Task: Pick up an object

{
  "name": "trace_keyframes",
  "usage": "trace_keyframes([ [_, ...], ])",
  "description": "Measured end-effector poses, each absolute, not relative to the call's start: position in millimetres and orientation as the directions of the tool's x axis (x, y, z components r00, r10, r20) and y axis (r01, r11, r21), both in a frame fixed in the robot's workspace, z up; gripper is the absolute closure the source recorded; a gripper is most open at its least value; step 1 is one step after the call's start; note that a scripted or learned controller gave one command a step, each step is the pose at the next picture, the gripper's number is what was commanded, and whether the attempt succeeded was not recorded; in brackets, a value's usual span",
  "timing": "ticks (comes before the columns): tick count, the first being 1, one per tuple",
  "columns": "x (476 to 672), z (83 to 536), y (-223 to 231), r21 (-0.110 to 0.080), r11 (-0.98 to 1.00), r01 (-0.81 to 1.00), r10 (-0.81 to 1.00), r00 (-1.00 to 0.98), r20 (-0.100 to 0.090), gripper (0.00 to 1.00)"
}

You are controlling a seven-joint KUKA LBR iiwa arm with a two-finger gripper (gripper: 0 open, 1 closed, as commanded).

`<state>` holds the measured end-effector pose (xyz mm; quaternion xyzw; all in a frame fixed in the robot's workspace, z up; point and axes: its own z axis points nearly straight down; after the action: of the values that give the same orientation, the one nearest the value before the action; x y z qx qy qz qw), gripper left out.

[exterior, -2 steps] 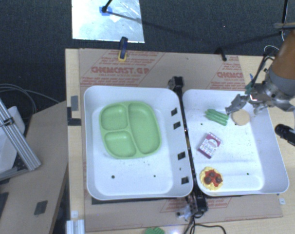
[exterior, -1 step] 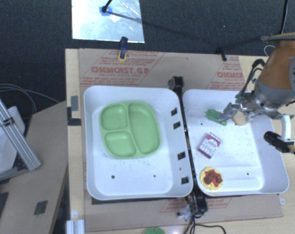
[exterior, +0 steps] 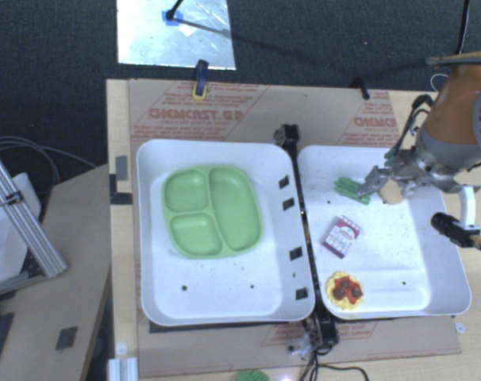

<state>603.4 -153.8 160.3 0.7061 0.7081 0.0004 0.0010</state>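
Observation:
In the right bin (exterior: 443, 292) lie three small objects. A green toy vegetable (exterior: 350, 188) rests near the bin's back left. A red and white packet (exterior: 341, 236) lies in the middle left, and a yellow disc with red topping (exterior: 345, 289) sits at the front left corner. My gripper (exterior: 381, 182) hangs low over the back of this bin, just right of the green toy and close to touching it. A small tan piece (exterior: 393, 196) shows right under the gripper.
The left bin (exterior: 153, 292) holds a light green divided plate (exterior: 212, 211). A black divider with clips (exterior: 296, 213) runs between the bins. The arm's grey and orange wrist (exterior: 459, 117) leans in over the right bin's back right corner.

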Motion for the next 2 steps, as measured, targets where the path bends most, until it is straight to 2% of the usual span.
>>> trace_keyframes([
  [1,585.4,80,-154,-0.004,0.001,1.0,1.0,-0.001,0.001,0.0],
  [2,616.4,85,-154,0.005,0.005,1.0,1.0,-0.005,-0.001,0.0],
])
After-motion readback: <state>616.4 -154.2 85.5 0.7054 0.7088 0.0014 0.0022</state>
